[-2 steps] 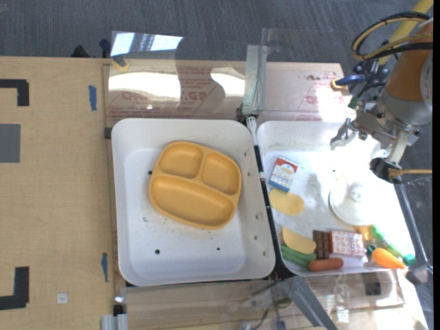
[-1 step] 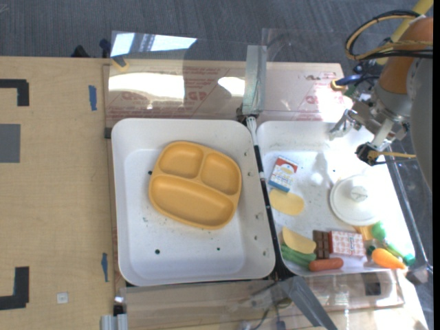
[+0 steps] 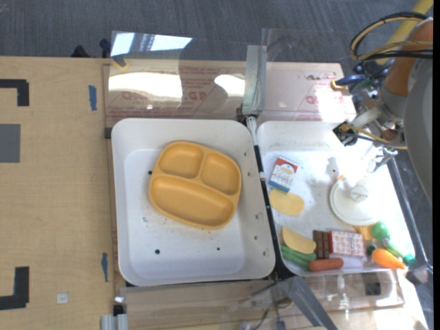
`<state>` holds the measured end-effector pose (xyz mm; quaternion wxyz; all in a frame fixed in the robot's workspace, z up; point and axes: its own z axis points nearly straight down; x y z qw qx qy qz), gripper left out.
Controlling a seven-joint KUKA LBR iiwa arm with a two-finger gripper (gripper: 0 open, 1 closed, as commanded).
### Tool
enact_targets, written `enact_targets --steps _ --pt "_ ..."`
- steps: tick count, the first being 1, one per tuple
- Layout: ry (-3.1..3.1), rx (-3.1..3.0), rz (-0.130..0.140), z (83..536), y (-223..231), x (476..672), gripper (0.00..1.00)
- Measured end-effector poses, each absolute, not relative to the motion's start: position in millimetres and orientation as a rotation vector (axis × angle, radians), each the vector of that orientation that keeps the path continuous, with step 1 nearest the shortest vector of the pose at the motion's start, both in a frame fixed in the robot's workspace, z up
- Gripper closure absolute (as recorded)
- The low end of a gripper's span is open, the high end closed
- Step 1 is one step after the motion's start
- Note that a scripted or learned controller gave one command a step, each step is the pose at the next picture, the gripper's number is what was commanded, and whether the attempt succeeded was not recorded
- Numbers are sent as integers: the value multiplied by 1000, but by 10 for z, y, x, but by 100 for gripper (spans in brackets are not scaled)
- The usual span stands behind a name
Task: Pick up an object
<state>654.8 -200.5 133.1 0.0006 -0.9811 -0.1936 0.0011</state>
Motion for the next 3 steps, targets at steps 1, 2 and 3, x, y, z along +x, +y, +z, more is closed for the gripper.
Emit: enact_targets --steps 1,2,3 --pt "-505 -3084 -13 970 -2118 6561 0" --pt "-534 -3095 8 902 -2012 6566 0" --pt "-603 -3072 -41 937 -2079 6175 0"
